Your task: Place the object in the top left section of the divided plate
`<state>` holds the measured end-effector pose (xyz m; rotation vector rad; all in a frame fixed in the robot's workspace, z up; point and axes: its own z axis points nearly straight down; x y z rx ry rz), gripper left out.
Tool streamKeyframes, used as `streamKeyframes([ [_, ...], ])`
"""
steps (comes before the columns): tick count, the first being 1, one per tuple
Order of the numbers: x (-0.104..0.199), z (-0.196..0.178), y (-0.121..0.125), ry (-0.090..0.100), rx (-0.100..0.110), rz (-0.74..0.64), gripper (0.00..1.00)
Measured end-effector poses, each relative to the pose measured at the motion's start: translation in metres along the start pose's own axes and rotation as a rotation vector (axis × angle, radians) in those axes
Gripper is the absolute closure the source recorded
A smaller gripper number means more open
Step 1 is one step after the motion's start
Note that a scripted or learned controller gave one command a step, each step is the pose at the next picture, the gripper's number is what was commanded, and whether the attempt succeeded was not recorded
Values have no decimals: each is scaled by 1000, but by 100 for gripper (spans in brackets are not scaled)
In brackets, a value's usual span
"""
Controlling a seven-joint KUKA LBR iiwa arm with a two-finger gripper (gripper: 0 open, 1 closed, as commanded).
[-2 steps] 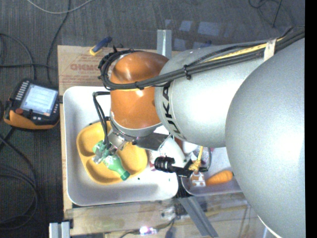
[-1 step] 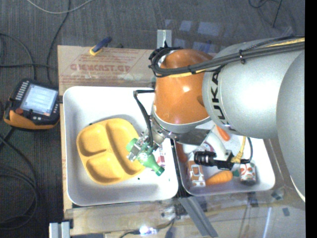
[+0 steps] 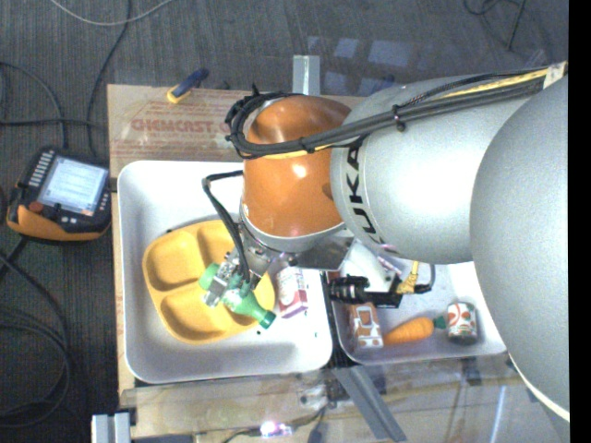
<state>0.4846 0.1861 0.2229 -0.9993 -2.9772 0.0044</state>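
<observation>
A yellow divided plate (image 3: 180, 280) lies in the left white bin (image 3: 138, 201). A green bottle (image 3: 247, 305) hangs tilted over the plate's right rim, its cap pointing to the lower right. My gripper (image 3: 223, 282) comes down from under the orange wrist band (image 3: 286, 183) and is shut on the bottle's upper left end, with green showing between the grey fingers (image 3: 215, 293). The arm hides the plate's upper right part.
A small white and pink carton (image 3: 294, 293) stands by the left bin's right wall, close to the bottle. The right bin (image 3: 420, 353) holds a small box (image 3: 367, 326), a carrot (image 3: 411, 330) and a can (image 3: 460, 318). A pendant (image 3: 60, 192) lies off the bench at left.
</observation>
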Motion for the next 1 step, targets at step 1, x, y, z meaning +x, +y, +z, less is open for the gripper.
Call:
streamKeyframes([
  [1, 0, 0, 0, 0, 0, 0, 0],
])
